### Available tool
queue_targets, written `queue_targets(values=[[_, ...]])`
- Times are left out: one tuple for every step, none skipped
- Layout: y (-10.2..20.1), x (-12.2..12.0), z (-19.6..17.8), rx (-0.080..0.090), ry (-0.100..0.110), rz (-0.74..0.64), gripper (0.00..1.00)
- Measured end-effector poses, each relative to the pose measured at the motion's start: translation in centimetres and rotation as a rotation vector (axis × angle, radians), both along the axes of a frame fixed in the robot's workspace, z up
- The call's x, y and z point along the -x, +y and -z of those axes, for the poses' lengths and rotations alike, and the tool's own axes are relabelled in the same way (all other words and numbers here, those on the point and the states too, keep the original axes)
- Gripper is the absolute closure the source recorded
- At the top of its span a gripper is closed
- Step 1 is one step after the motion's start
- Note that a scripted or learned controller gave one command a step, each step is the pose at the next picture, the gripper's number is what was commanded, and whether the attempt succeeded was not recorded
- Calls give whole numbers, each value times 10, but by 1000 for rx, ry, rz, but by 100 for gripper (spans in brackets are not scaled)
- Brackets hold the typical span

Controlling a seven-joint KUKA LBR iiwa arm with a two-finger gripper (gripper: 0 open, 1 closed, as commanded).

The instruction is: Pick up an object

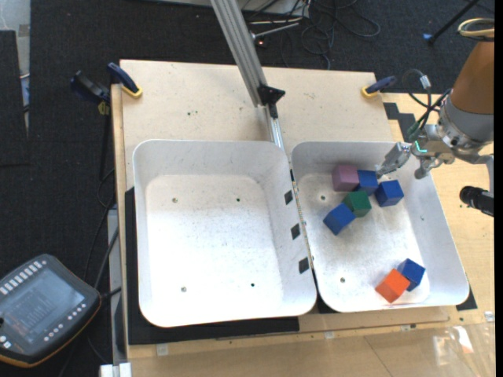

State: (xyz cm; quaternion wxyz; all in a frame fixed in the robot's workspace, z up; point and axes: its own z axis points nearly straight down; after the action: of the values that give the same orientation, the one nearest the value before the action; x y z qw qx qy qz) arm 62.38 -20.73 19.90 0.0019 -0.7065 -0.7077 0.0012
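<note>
Camera view, from my remote station: arm (471, 93) entering at the right edge of the frame, its jaws (395, 162) hanging over the upper right rim of the right bin (440, 234). I cannot tell whether the jaws are released or clenched; nothing shows between them. Right of centre in the frame, inside that bin, I see a cluster: purple block (344, 177), small blue block (367, 180), green block (359, 203), blue block (389, 192) and a larger blue block (339, 218). Lower right, an orange block (391, 286) touches another blue block (411, 272). Left bin (157, 163) occupies the centre left of the table (204, 100).
</note>
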Motion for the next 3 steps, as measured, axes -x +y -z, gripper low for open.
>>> queue_targets(values=[[0,-1,-3,2,-3,-1,0],[-1,-10,48,1,-2,-2,0],[-3,-16,71,10,-26,-2,0]])
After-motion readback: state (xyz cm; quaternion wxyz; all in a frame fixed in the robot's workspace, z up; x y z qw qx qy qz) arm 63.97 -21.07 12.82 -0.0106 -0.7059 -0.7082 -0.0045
